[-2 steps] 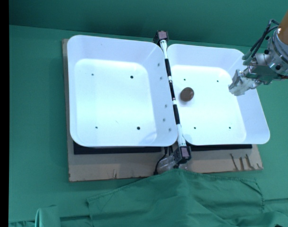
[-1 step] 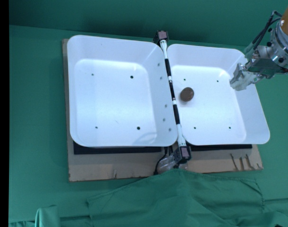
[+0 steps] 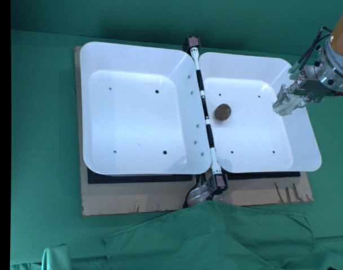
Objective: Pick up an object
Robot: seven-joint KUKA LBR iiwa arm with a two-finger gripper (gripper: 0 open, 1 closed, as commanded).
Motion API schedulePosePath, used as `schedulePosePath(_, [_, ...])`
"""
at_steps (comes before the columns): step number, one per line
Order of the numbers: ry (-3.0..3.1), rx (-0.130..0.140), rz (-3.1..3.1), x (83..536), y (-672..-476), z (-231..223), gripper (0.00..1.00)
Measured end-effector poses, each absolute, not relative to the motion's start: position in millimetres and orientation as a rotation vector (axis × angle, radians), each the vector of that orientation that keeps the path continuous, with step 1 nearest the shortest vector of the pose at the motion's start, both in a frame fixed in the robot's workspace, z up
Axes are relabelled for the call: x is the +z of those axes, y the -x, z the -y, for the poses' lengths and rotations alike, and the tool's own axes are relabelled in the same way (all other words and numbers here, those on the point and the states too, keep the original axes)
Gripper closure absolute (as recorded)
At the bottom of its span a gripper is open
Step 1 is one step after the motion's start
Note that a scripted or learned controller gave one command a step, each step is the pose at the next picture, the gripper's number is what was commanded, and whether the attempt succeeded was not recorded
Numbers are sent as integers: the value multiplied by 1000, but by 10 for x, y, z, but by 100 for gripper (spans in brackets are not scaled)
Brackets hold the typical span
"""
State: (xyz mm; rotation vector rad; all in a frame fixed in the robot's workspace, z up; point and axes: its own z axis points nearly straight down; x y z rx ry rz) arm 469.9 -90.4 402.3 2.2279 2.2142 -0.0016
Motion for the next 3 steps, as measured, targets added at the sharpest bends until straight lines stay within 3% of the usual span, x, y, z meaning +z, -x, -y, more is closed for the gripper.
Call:
schedulePosePath(1, [-2221,4,-2216,4070,-4748,738,100])
schedulePosePath(2, [-2221,4,-2212,4168,-5001,812,100])
schedulePosePath(3, [-2219,8,-2217,4343,-4691,629,100])
